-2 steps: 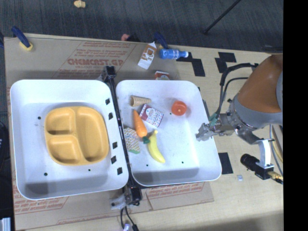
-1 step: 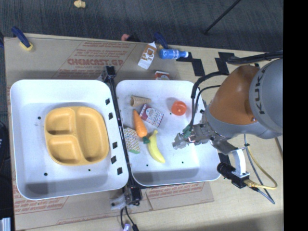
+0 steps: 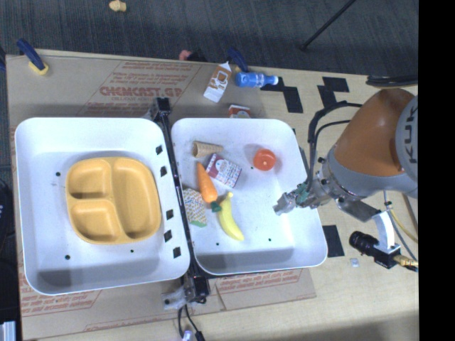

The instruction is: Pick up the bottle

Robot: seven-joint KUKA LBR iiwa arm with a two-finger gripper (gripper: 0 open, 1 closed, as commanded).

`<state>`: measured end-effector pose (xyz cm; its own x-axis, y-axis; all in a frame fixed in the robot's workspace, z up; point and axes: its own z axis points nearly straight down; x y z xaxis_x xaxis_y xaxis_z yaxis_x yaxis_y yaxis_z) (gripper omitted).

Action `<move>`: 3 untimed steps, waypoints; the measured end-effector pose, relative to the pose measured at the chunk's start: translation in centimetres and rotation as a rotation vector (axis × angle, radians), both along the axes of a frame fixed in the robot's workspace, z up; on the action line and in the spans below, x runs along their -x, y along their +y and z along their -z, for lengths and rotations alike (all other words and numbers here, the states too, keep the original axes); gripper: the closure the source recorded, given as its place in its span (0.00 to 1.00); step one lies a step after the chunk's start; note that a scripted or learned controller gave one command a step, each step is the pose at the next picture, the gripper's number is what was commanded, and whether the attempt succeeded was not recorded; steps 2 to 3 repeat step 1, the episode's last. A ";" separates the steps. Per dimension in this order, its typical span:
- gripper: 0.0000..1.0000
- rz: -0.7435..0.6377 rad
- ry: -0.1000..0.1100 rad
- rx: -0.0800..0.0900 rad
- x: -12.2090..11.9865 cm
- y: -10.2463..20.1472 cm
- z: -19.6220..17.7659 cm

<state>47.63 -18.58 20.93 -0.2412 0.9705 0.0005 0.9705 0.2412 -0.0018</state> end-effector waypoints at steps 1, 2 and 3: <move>1.00 -0.528 0.002 -0.002 0.0 6.9 -0.1; 1.00 -0.528 0.002 -0.002 0.0 6.9 -0.1; 1.00 -0.528 0.002 -0.002 0.0 6.9 -0.1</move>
